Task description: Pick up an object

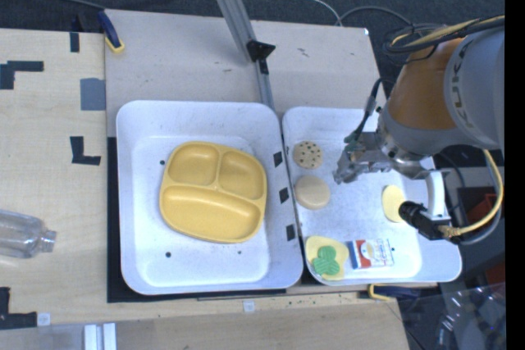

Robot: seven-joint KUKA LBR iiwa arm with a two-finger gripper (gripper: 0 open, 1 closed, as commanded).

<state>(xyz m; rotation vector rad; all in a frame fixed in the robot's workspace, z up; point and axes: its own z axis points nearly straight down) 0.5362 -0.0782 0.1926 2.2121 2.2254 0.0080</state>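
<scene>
On the far left of the table (49, 201) lies a clear bottle (25, 232). Next comes the left bin (135, 176), and in it sits a yellow plate (213, 191) with three sections.

The right bin (328, 123) holds the small things, and I use the tan round cookie (312, 193) as my marker. Just above the cookie is a speckled round cracker (307, 153). Below the cookie is a yellow piece with a green shape (326, 260) on it. Right of that green shape lies a little flat packet (369, 253). Right of the cookie, past the arm, a yellow round thing (393, 201) peeks out.

The claw (349, 168) hangs just right of the cookie and a bit higher. Nothing is between its tips. I cannot tell how wide it is.

The cookie looks like the closest thing to pick. To do it well, I think the claw should slide left until it is right over the cookie, then go straight down with a tip on each side. It should stay off the wall between the bins. It should squeeze gently, because a round thing can slip out.
</scene>
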